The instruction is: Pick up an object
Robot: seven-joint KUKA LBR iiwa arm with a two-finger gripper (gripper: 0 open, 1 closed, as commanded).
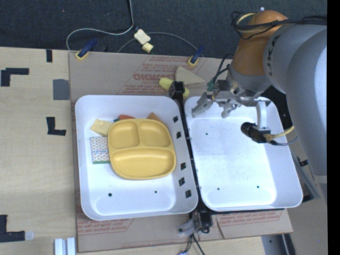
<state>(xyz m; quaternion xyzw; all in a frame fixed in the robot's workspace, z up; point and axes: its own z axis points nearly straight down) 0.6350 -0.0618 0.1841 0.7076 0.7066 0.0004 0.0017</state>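
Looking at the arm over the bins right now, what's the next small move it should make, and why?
Probably shift the end effector across the divider toward the left bin. It hangs over the far edge of the right bin, with nothing between its open fingers, while the yellow divided plate and the small items tucked beside it lie in the left bin.

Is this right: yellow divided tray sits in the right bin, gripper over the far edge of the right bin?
Not quite. The yellow divided tray lies in the left bin, not the right one, as the camera view shows. The rest stands: the gripper is over the far edge of the right bin.
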